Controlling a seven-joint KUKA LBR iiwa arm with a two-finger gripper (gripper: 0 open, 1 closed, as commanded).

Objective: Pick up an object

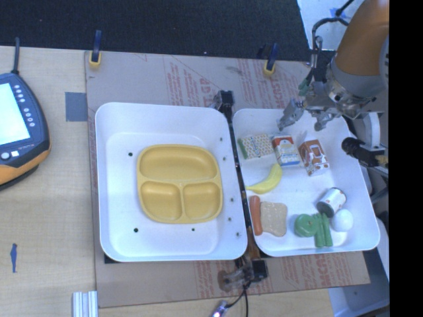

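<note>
From my remote station I note that the arm (362,38) is cut off at the frame's upper right, so only its orange band and grey wrist are readable. The gripper (305,116) hangs over the far edge of the right bin (370,203), fingers spread apart with nothing between them. Below it, near the bin's far edge, lie a speckled packet (256,145), a small carton (286,150) and a brown-and-white carton (314,157); their labels are too small to read. A banana (267,180) lies toward the bin's left edge. Along the near edge sit a sausage (255,214), a bread slice (273,218), a green item (313,228) of unclear shape, and a silver can (331,200) touching a white object (342,220). The left bin (112,177) carries a yellow divided tray (178,181) at its centre.
</note>
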